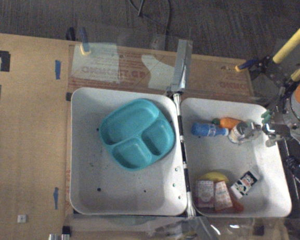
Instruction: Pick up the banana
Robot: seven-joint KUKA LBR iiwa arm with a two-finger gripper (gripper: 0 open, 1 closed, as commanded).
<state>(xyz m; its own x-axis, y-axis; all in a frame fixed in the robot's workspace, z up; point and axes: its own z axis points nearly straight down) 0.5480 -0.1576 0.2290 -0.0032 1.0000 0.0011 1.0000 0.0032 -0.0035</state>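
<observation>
While the claw (250, 132) is hovering, grip state unreadable, the banana (214, 177) is lying below-left of it, untouched.

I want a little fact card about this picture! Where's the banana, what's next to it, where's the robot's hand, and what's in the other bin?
banana: yellow banana in the right bin, near its front edge
in front of it: two small pinkish packets
to its right: small black and white carton
gripper: gripper at the back of the right bin, apart from the banana
near gripper: blue bottle and orange item
left bin: left bin holds a teal divided plate
</observation>
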